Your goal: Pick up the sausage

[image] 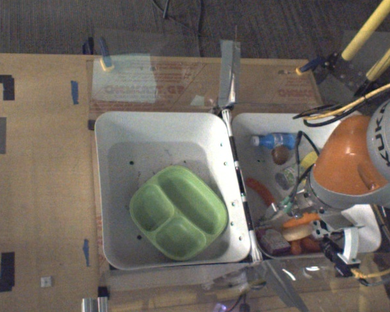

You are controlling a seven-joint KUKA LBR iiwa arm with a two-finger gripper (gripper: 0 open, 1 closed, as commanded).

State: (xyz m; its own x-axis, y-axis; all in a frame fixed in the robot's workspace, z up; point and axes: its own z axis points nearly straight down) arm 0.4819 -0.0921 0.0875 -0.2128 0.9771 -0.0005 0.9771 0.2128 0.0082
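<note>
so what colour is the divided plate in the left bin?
Light green, three-compartment plastic plate, clearest in the camera view.

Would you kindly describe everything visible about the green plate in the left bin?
The green plate is a light green, rounded-rectangular tray that looks like plastic, divided by raised ridges into three compartments: one long section along its upper right side and two smaller ones along its lower left. It lies flat and right side up on the floor of the left bin, turned at an angle to the bin's walls, in the lower right part of the bin. Its compartments look bare, and it touches only the bin floor.
</note>
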